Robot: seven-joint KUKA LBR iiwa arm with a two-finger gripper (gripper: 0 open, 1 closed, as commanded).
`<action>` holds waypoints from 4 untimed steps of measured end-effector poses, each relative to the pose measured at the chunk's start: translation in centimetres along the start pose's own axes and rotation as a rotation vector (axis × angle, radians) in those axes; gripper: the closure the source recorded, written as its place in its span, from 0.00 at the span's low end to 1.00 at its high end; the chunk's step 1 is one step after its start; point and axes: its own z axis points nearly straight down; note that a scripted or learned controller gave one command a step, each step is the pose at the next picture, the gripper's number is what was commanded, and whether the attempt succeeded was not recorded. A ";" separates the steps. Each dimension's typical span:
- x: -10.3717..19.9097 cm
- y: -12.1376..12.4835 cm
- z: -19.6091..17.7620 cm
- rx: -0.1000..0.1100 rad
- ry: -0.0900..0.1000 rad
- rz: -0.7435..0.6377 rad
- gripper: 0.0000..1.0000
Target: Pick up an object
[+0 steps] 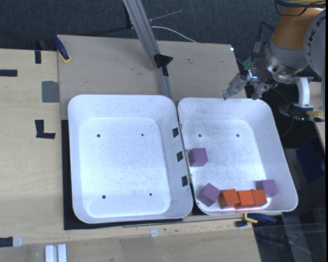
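Nearest me, an orange block [242, 198] is lying along the near wall of the right bin [276, 130], its long axis running left to right, purple cubes [210, 193] flanking it. I am still at the approach step: the hand [241, 85] is hovering over the bin's far rim, grasping nothing, fingers apparently spread. Next I am needing to travel nearward, descend, and straddle the block's short side.

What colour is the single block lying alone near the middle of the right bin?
Purple: the lone block shows best in the camera view.
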 end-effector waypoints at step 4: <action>9.1 0.0 4.8 -0.002 0.000 0.001 0.00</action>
